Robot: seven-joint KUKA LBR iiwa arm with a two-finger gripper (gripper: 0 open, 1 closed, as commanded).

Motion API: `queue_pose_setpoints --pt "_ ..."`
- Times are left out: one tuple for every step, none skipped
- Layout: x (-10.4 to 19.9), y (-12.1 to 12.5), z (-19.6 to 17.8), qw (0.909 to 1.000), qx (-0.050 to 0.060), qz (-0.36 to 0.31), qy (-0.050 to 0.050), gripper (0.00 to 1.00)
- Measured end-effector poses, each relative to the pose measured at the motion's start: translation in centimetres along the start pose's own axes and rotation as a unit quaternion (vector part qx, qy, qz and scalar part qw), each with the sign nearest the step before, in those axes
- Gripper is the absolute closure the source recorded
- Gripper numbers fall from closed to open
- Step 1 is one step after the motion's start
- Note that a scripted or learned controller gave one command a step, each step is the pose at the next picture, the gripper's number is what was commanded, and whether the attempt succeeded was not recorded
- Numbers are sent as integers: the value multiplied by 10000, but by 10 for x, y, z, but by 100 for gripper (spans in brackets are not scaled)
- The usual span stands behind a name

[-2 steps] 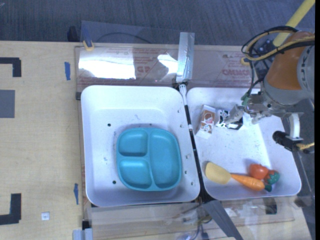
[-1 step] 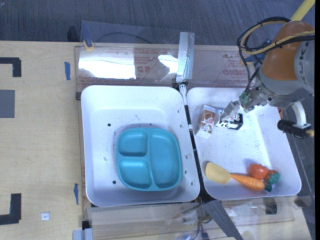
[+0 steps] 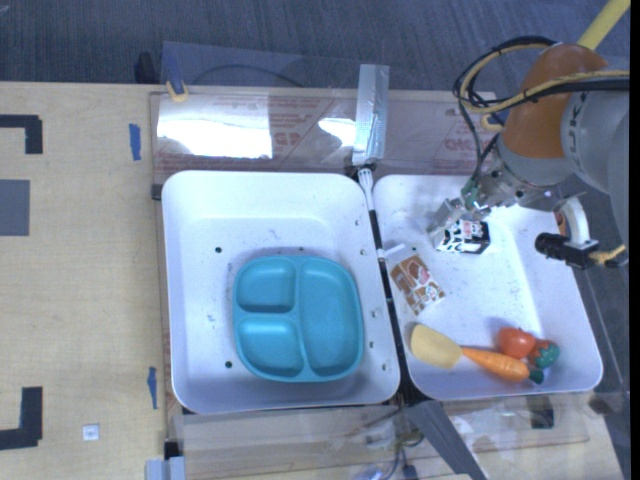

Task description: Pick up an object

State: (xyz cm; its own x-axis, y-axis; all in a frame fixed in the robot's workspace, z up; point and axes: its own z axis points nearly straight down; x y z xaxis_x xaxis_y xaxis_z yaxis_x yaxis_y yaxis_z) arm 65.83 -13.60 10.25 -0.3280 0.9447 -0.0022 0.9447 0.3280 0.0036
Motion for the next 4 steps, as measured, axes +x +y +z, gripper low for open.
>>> queue_pose_setpoints --pt "20 -37 10 9999 -53 129 -28 0" --pt "13 -66 11 9997 -31 225 -12 0" --pt "13 -63 0 9997 -68 219 -21 100" --pt "38 -41 -90 9994 -34 355 -10 100"
